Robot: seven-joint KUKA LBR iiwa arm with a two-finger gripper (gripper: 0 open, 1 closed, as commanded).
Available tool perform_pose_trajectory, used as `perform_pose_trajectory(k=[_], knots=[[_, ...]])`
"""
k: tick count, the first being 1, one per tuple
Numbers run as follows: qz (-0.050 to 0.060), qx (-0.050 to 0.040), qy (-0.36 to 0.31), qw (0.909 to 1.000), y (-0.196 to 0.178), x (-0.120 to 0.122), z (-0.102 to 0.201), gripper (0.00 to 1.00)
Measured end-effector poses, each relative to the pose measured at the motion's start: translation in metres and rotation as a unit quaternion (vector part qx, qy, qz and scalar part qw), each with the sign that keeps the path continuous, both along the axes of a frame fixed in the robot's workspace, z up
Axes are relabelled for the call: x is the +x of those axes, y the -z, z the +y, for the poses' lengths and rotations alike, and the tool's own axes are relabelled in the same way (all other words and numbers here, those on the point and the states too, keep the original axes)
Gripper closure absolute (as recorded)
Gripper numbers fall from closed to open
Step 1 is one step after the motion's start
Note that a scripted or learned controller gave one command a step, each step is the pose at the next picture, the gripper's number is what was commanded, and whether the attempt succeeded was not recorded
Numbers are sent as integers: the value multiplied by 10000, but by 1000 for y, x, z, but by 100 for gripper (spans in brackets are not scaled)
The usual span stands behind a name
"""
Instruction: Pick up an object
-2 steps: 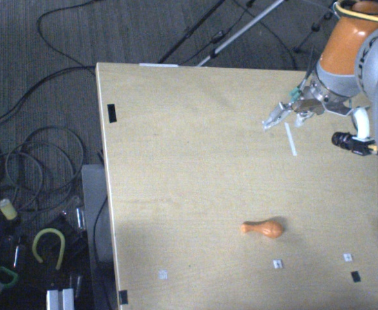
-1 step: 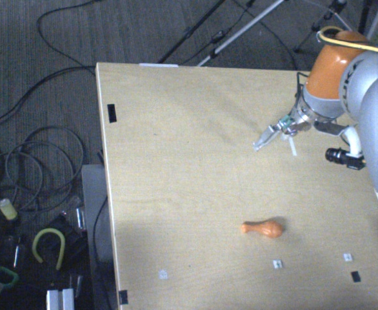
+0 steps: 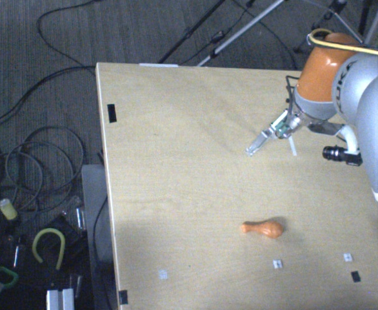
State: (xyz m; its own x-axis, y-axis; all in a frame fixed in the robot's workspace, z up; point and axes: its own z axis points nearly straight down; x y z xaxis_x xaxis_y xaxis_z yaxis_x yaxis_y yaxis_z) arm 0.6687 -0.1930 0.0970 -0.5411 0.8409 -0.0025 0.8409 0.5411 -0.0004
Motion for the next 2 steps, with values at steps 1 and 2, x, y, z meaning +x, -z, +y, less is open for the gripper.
perform_pose_trajectory(k=[1, 2], knots=[[-1, 2, 0, 10000, 0, 0, 0, 0], [-15, 4, 4, 10000, -10, 1, 0, 100]])
